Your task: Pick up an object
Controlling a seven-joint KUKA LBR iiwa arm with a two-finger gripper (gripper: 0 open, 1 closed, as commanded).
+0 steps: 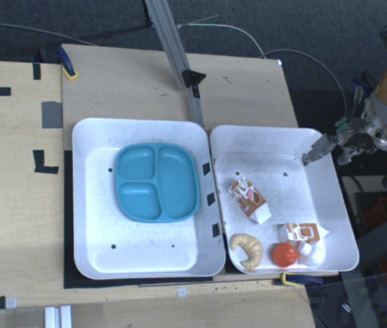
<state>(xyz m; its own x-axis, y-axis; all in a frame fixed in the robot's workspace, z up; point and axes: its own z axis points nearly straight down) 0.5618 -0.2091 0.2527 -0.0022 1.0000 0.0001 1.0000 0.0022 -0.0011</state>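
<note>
A pale wooden bench [145, 74] on dark carpet bears two white bins side by side. The left bin [94, 251] holds a blue divided plate [157, 182]. My gripper [331, 147] hangs over the right bin's [261, 142] far right rim, its two grey fingers apart with nothing between them. Below me in that bin lie a small brown-and-white carton [249, 199], a croissant [248, 249], a red ball [284, 254] and an orange-and-white packet [305, 234] (the last two touching, near the front corner).
</note>
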